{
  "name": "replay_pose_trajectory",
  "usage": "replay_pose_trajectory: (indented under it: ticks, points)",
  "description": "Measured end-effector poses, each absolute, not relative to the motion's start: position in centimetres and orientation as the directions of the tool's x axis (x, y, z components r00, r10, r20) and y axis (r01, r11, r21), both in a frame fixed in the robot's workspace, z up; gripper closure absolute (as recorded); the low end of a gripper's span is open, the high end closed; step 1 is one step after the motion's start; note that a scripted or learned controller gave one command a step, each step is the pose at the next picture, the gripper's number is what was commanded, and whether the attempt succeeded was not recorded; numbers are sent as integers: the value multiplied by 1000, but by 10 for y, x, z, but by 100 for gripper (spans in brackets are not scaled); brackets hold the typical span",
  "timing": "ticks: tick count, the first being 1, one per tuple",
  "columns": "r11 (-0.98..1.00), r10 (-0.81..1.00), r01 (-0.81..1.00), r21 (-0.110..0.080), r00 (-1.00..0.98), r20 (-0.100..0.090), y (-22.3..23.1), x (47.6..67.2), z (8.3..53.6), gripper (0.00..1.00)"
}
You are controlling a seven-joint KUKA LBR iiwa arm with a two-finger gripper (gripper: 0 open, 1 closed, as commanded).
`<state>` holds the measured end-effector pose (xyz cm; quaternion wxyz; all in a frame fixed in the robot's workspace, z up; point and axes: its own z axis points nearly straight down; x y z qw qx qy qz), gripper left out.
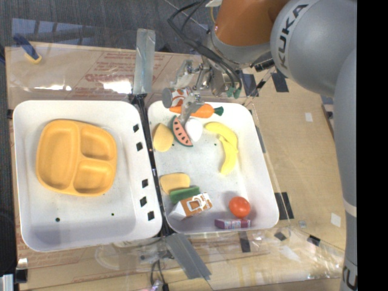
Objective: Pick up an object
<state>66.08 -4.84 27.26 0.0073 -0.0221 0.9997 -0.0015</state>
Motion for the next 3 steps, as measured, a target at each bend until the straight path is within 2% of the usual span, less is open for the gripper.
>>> replay_pose_trajectory:
  ticks: [1, 3]
  points:
    - [963, -271, -271, -3, -963, -4, -116, 657, 308, 100]
    - [961, -276, -276, -7, -961, -13, -115, 660, 330, 100]
